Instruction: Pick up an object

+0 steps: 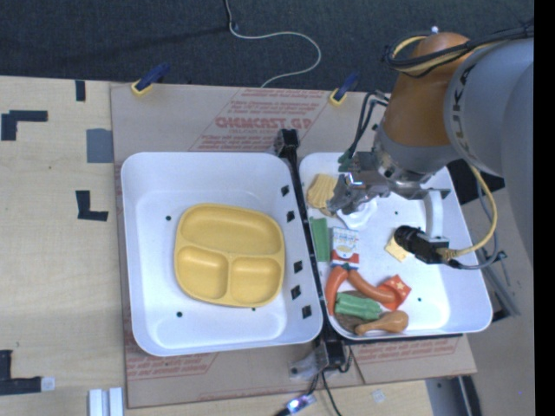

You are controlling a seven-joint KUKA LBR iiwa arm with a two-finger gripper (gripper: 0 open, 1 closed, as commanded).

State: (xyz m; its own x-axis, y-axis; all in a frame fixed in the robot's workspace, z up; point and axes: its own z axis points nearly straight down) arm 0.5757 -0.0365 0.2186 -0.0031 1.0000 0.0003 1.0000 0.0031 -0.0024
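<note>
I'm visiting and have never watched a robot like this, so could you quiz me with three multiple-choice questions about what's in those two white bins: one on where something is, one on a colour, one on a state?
1. Where does the yellow divided tray lie?
A. left bin
B. right bin
C. on the cardboard

2. What colour is the band above the arm's wrist?
A. blue
B. orange
C. green

3. Where is the gripper right now?
A. over the right bin
B. over the left bin
C. outside both bins

Answers: 1 A, it rests inside the left bin. 2 B, the band is orange. 3 A, it hangs over the right bin, near the toy food.
</note>
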